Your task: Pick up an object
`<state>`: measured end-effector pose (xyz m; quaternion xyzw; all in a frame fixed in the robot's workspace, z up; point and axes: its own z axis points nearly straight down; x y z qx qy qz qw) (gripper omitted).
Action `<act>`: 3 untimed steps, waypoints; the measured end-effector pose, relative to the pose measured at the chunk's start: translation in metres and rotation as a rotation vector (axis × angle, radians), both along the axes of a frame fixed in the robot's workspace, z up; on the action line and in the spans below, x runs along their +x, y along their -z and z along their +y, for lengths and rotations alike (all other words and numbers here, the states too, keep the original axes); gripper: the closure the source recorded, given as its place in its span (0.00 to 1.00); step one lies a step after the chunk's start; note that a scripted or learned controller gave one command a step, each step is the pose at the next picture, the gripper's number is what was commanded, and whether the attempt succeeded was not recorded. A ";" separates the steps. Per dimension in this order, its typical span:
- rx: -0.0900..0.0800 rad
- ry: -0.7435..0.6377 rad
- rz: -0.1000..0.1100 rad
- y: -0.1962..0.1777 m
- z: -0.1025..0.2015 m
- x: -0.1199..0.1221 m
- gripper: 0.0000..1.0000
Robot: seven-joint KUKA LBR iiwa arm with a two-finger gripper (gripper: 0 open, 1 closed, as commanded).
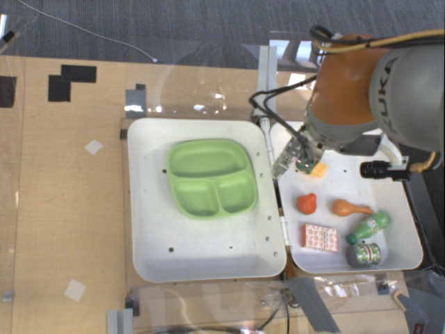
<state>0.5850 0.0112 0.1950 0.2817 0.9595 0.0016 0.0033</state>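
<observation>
Nearest me in the right bin [410,218] I see a green can [364,254] on its side, a green bottle [369,227] just beyond it, and a small patterned box [319,237] to their left. Farther in lie a red tomato-like piece [306,202] and an orange gourd-shaped toy [350,207]. My gripper [297,157] hangs over that bin's far left corner beside a small yellow block [318,170], its fingers too blurred to tell; the left bin [149,252] holds a green divided tray [211,177].

Wooden bench [62,186] under two white bins [149,256]
</observation>
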 end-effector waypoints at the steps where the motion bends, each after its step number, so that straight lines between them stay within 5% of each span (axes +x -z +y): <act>1: 0.002 0.227 0.004 0.010 0.062 -0.045 1.00; 2: 0.003 0.382 0.004 0.001 0.093 -0.094 1.00; 3: 0.003 0.681 0.005 -0.025 0.147 -0.098 1.00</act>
